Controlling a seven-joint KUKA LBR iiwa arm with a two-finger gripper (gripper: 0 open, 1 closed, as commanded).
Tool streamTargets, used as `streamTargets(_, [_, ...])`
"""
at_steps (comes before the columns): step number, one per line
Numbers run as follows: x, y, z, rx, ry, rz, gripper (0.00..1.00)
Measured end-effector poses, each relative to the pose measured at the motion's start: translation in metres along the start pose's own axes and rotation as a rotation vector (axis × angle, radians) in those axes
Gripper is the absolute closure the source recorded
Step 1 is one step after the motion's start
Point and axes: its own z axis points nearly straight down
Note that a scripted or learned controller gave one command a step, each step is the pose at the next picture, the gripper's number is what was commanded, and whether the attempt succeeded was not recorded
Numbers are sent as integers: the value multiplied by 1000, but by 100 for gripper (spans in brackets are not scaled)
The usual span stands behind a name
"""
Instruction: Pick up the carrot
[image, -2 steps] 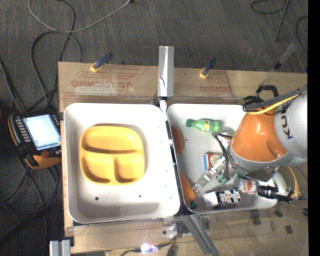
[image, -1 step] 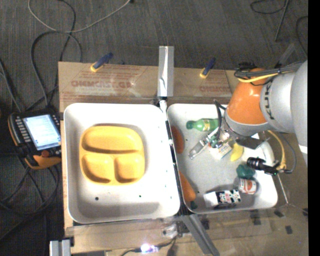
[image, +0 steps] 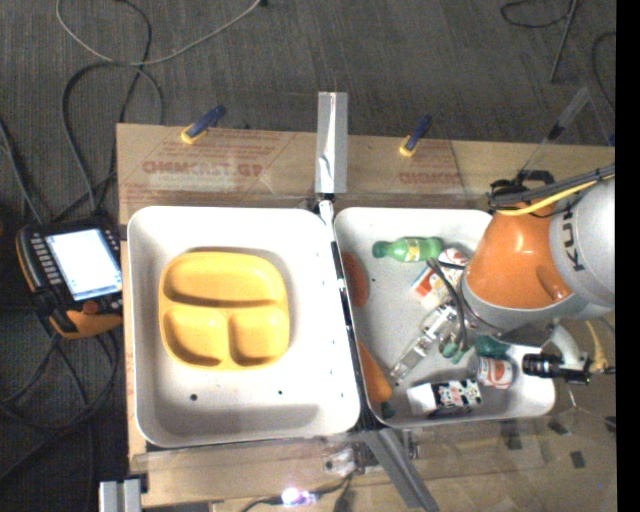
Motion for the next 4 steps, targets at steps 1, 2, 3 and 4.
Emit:
streamTargets(1, [2,78,-92,6,10,179,0])
streamTargets(2, [89,61,-92,9,13,111,0])
streamTargets(3, [56,24,-93,7,11,-41,0])
streamTargets(4, [57,26,-101,5,13,-42,100])
